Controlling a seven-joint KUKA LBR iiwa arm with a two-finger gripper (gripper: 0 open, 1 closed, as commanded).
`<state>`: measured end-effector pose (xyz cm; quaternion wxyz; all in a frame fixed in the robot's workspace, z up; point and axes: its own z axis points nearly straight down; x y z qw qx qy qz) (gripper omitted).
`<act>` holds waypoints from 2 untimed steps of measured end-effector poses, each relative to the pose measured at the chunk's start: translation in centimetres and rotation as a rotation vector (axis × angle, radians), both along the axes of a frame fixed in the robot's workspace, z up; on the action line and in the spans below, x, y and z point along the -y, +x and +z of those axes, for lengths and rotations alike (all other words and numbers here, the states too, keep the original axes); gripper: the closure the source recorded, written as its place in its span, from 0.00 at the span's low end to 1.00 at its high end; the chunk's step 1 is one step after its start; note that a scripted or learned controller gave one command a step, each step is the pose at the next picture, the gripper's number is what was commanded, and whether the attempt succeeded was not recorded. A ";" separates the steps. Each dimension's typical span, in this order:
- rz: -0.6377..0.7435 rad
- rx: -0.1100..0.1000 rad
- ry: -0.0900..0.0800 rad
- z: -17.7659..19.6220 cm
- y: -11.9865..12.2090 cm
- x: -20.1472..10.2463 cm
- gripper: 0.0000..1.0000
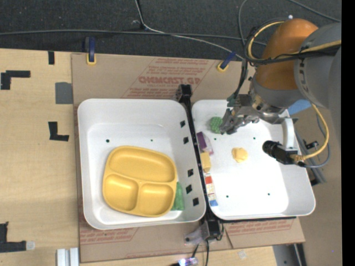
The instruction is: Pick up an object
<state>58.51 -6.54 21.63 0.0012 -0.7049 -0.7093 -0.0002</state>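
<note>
My gripper (228, 127) hangs over the back left part of the right bin (277, 204), its dark fingers pointing down-left. A small green object (214, 123) lies just left of the fingertips, touching or nearly touching them. A small yellow lump (240, 154) rests on the bin floor below and right of the gripper. Along that bin's left wall lie a purple piece (202, 142), a yellow block (206, 162) and a red, white and blue piece (210, 188).
The left bin (97, 115) bears a yellow divided tray (140, 180) with a green object (178, 197) wedged at its right side. A black fitting (275, 150) juts out beside the arm. Cables loop above the wrist. Cardboard lies under both bins.
</note>
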 end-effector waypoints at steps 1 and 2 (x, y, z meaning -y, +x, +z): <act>0.000 -0.002 -0.001 -0.8 -1.0 -5.7 1.00; 0.002 -0.001 0.000 -0.5 -2.5 -12.0 1.00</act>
